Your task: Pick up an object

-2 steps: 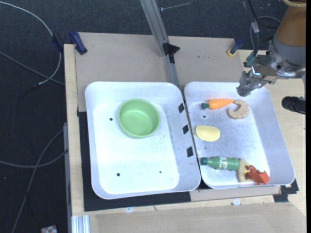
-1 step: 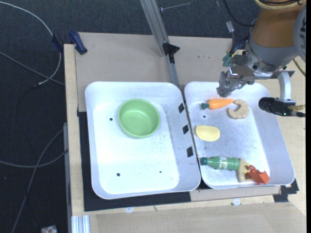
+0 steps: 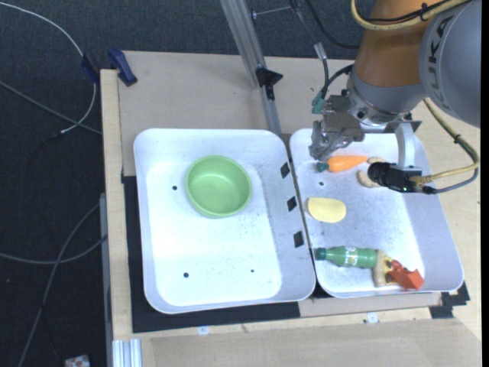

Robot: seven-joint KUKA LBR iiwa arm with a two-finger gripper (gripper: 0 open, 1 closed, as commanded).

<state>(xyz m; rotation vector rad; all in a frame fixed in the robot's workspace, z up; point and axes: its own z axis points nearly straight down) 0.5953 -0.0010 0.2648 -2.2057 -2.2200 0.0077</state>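
While the grey arm [image 3: 451, 44] reaches in from the view's right, its claw [image 3: 324, 153] hangs over the far end of the right bin [image 3: 435, 228], close to the wall that meets the left bin [image 3: 153, 205].

Claw state: it cannot be told whether the claw is spread or pressed together, because its lower end is not resolved at this slant.

Target position: the carrot [image 3: 348, 162] lies in the far end of the right bin, set crosswise. Its green top points to the view's left and its orange body to the view's right. The green top lies directly at the lower end of the claw, and the orange body extends out beside the claw toward the view's right. Contact between claw and carrot cannot be confirmed.

Other contents of the right bin:
- A pale yellow piece [image 3: 326, 209] lies nearer the camera than the carrot and apart from it.
- A green bottle [image 3: 350, 257] lies on its side at the near end.
- A red and orange toy [image 3: 401, 275] lies just beside the bottle, on the view's right.

Left bin: a green bowl [image 3: 219, 185] stands upright, well apart from the claw.
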